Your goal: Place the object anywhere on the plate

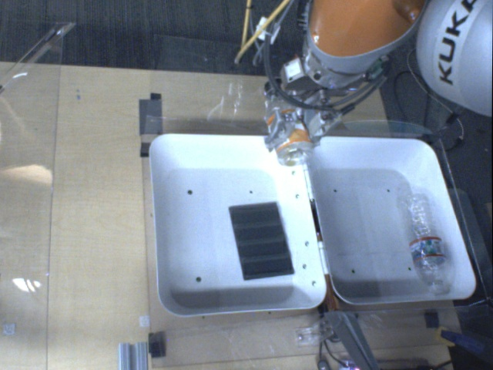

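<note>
Gripper point(293, 139): seen at top centre of the frame, above the bins' shared far rim.
Fingers: can't really be told whether open or closed; something orange and clear is seen there.
Plate point(262, 240): dark ribbed, lying in the left bin point(177, 206).
Bottle point(425, 241): clear plastic, lying in the right bin point(370, 191), far right, well apart from the fingers.

The grey arm's hand point(291, 139) hangs over the bins' shared far edge, an orange-and-clear object point(293, 142) at its tip; a ridged black rectangular plate point(261, 240) lies in the left white bin point(173, 206); a clear plastic bottle point(424, 240) lies in the right white bin point(370, 168).
</note>
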You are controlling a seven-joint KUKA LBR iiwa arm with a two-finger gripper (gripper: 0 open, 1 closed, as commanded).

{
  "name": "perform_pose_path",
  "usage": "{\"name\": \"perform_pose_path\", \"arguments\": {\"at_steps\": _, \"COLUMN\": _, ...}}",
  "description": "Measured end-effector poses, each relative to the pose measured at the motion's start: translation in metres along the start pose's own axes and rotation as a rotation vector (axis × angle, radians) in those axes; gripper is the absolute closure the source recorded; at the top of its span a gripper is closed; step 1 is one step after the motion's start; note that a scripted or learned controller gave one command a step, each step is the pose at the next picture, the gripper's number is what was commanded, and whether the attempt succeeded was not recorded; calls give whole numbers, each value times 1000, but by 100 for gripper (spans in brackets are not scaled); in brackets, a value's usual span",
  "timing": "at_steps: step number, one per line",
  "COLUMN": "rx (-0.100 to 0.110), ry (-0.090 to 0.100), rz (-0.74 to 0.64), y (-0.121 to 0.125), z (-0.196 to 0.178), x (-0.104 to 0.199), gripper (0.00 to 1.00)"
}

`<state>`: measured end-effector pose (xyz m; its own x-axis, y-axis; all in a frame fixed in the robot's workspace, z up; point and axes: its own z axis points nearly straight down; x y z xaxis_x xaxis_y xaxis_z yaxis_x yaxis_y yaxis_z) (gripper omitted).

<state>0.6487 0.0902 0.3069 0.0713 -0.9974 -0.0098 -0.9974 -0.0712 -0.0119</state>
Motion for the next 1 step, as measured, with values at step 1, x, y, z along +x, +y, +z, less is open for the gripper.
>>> {"name": "perform_pose_path", "arguments": {"at_steps": 1, "rx": -5, "ry": 6, "rz": -113, "y": 88, "z": -35, "x": 0, "gripper": 100}}
